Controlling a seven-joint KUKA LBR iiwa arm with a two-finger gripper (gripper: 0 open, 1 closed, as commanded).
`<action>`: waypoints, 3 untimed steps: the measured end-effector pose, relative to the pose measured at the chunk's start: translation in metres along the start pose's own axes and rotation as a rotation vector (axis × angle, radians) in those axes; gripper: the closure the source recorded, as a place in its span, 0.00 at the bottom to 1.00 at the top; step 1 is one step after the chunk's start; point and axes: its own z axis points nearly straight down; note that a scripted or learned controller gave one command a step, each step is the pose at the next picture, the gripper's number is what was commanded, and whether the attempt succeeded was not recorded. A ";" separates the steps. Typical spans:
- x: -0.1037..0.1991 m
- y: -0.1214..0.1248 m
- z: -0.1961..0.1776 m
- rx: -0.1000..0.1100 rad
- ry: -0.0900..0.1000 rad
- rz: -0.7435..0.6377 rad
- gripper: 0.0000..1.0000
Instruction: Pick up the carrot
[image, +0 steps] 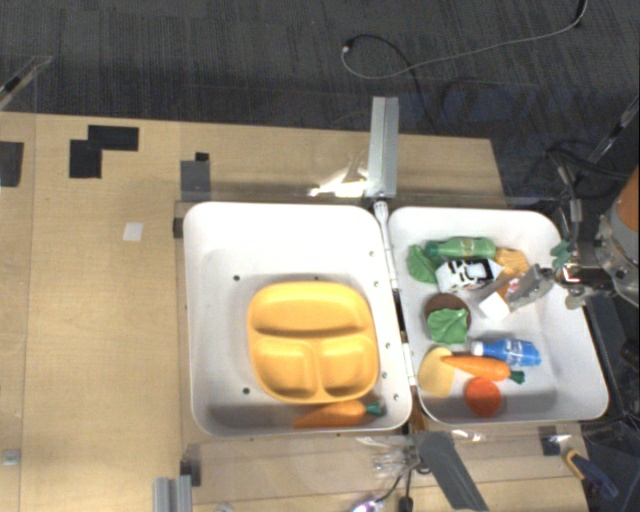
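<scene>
The carrot (336, 414) lies in the left bin (215, 300) beside the yellow tray (312, 338); whether the gripper's (528, 287) jaws are open I cannot tell.

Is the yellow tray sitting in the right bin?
No, the yellow tray sits in the left bin.

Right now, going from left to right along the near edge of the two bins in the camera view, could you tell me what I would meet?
Carrot lying in the left bin by the yellow divided plate → pale yellow round item in the right bin → red tomato-like ball.
</scene>
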 end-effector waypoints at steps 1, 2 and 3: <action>-0.036 0.013 0.105 0.002 0.000 0.061 0.00; -0.035 -0.004 0.182 0.002 0.001 -0.116 0.00; -0.060 0.013 0.078 -0.003 -0.001 -0.173 0.00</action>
